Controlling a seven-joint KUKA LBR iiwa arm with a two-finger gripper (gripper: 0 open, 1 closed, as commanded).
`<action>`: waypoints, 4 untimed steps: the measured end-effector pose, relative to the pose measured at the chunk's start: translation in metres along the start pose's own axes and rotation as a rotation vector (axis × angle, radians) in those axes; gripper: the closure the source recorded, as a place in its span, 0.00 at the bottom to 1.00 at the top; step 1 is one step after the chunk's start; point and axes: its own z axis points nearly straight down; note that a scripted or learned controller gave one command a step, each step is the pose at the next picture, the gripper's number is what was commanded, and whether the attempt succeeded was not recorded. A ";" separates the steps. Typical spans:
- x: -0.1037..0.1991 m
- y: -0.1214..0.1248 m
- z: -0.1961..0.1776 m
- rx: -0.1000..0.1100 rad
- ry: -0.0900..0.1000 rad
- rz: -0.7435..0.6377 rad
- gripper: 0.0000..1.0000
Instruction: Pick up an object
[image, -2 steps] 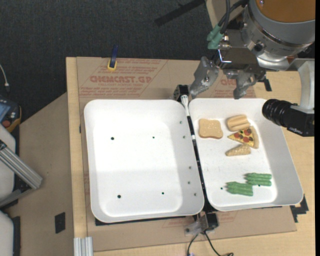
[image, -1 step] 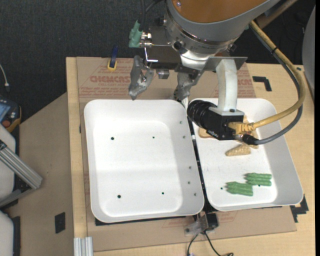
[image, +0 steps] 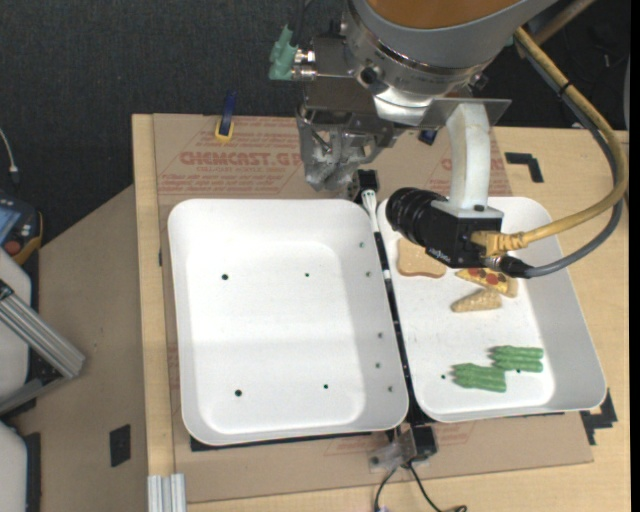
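The arm (image: 440, 25) reaches in over the far edge of the bench, its gripper (image: 335, 160) hanging above the brown board (image: 250, 150) just beyond the left bin (image: 200, 300); whether it is open or closed cannot be told, and nothing shows in its grasp. In the right bin (image: 570, 340), a tan piece (image: 418, 262) lies at the far left, a pizza slice (image: 490, 281) and a pale wedge (image: 478, 301) sit mid-bin, and two green pieces (image: 478, 377) (image: 517, 357) rest near the front edge.

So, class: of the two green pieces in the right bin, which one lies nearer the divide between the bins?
The lower green piece; the other green piece sits up-right, farther from the divide.
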 end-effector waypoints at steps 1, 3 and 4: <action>0.001 0.000 -0.010 -0.003 0.001 -0.001 1.00; -0.002 -0.002 0.108 0.014 -0.007 0.003 1.00; -0.001 0.014 0.004 -0.007 0.002 0.001 1.00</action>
